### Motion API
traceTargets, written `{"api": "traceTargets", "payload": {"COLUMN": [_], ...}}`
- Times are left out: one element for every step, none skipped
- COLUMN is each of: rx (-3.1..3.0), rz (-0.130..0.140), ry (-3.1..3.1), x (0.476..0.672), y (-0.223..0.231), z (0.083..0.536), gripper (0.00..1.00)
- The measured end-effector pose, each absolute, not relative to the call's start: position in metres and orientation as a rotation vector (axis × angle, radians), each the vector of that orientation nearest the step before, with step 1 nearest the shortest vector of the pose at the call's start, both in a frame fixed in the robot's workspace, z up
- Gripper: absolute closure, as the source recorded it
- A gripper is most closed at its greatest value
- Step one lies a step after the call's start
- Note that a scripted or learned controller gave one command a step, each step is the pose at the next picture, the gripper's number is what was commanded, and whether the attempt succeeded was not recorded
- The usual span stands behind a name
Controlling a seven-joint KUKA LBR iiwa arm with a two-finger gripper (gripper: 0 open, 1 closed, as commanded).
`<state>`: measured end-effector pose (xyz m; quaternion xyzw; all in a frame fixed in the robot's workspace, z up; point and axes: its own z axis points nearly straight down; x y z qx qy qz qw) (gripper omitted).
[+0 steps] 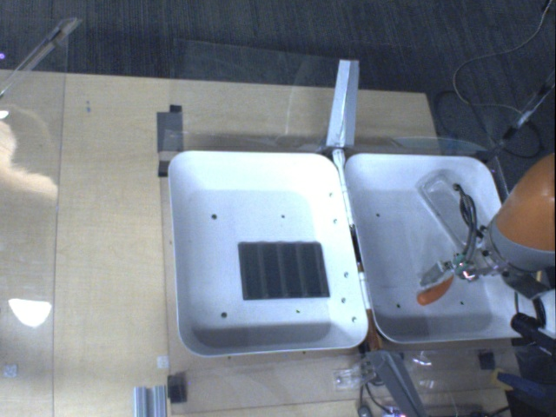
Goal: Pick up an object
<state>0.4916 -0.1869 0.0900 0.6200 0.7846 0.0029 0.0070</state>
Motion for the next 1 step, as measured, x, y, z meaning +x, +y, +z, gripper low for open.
{"api": "traceTargets", "payload": {"rx": [1.932], "rz": [0.017], "ry": [2.449], "x": [0.4954], "y": [-0.1859], "z": [0.1023], "gripper": [1.00]}}
